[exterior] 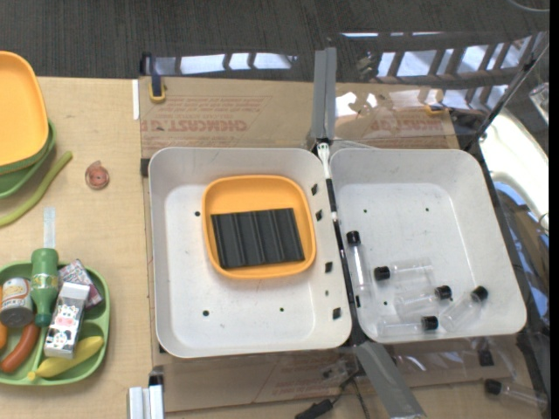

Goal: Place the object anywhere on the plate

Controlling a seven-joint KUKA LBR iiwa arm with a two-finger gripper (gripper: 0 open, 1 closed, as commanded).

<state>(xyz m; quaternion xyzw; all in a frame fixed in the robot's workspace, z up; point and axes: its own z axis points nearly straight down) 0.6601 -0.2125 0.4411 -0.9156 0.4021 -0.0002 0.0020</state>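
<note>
At far left a green tray (pixel 102 326) holds toy food whose labels are too small to read. Behind the left bin (pixel 183 308), brown cardboard (pixel 203 107) carries red print, upside down, reading "CHEMCAST". Inside that bin an orange plate (pixel 258 184) bears a dark ribbed slab (pixel 259 238) lying flat. Several clear vials (pixel 406 278) with black caps lie scattered in the right bin (pixel 402 199), near its front edge.

A wooden bench (pixel 105 225) carries two white bins: the left bin (pixel 175 312) at frame centre, the right bin (pixel 472 199) beside it. At far left lie stacked orange and green dishes (pixel 17 120), a green tray (pixel 96 347) and a small pink object (pixel 97 175).
</note>
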